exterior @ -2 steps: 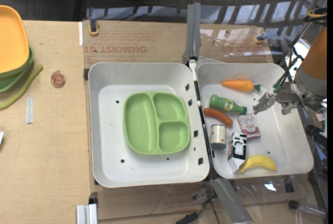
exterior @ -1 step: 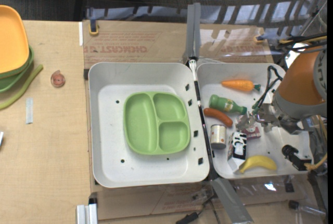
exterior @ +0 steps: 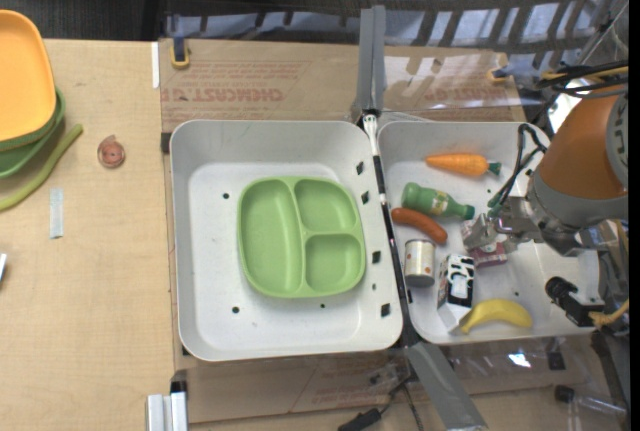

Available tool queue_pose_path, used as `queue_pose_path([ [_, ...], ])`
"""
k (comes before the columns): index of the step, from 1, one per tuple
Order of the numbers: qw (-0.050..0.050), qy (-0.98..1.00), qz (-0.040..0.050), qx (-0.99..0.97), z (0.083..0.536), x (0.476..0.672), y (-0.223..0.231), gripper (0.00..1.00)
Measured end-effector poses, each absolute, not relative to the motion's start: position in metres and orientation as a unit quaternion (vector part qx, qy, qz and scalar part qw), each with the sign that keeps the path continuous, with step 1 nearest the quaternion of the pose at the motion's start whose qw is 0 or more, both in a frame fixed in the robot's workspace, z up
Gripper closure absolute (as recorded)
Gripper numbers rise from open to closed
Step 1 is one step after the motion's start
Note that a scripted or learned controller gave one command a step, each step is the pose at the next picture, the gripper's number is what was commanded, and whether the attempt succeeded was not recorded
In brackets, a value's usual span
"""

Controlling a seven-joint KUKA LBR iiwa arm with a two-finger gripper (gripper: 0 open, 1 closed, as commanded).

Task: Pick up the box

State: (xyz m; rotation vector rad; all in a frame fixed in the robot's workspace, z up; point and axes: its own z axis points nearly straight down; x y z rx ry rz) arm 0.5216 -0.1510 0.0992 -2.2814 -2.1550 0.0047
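- Down in the right bin (exterior: 560, 304) sits the pincer (exterior: 487, 237), reaching in from the right on the grey arm (exterior: 585, 169) with its orange band; whether it is apart or together I cannot tell, since the metal parts blur into each other.
- The box (exterior: 459, 280), a small black-and-white carton, lies just near and left of the pincer, close beside it; I cannot tell whether they touch.
- A yellow banana (exterior: 495, 316) rests near the box, toward the bin's near wall.
- A small can (exterior: 420, 262) stands to the left of the box, with a red sausage (exterior: 417, 224) just beyond it.
- A green bottle (exterior: 436, 202) lies farther back, and an orange carrot (exterior: 458, 163) lies farthest.
- The left bin (exterior: 200, 299) holds a green divided tray (exterior: 300, 237).
- Off to the far left, on the wooden bench (exterior: 90, 319), orange and green plates (exterior: 22, 89) are stacked at the edge.
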Motion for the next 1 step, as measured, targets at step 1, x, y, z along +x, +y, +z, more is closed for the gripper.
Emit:
queue_pose_path([
  [1,0.001,-0.671,0.0017,-0.741,0.1904,0.5517,-0.0847,1.00],
])
